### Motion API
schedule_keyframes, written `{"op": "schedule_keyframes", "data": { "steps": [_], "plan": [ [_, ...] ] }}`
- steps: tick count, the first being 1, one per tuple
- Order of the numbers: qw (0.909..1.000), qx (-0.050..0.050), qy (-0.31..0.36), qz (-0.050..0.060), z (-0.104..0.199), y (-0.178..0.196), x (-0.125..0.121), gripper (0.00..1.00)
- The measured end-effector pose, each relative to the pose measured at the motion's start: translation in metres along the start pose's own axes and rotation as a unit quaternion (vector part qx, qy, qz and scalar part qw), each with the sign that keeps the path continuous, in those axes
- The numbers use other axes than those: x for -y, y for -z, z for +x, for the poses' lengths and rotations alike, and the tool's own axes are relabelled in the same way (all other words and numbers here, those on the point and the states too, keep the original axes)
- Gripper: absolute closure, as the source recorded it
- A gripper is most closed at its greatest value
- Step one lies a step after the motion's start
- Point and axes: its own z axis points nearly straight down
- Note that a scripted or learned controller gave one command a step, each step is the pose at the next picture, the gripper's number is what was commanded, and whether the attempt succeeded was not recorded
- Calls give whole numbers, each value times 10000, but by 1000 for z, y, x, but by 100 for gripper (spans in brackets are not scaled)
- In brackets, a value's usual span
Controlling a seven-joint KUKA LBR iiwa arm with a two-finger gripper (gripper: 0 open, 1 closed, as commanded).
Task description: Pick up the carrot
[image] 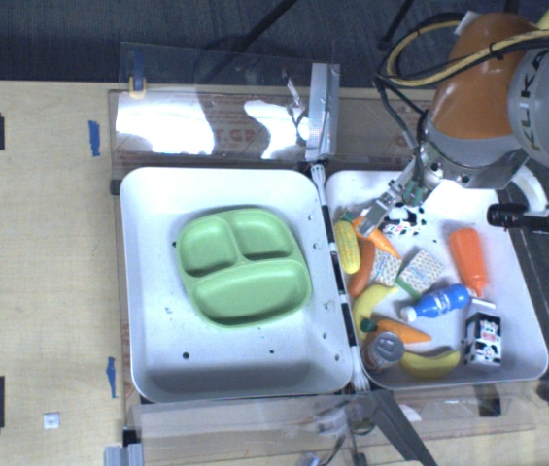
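Observation:
The carrot, small, orange and tapered, lies near the front of the right bin, between a blue bottle and a banana. My gripper hangs low over the bin's far left corner, just above a yellow corn cob and an orange piece. It is well away from the carrot, which lies toward the front. Nothing can be seen held in it.
The right bin also holds a fat orange cylinder, a checkered wafer, a cow-patterned carton and a grey can, all crowded together. A green divided plate sits in the left bin.

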Motion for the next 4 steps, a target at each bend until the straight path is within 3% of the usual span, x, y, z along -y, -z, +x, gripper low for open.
{"op": "schedule_keyframes", "data": {
  "steps": [1,2,3,4],
  "plan": [
    [9977,10,677,-5,-27,0,6,0],
    [9961,-9,885,4,33,0,12,0],
    [9892,6,1467,-10,46,21,-38,0],
    [9942,-16,1072,10,8,0,32,0]
  ]
}}
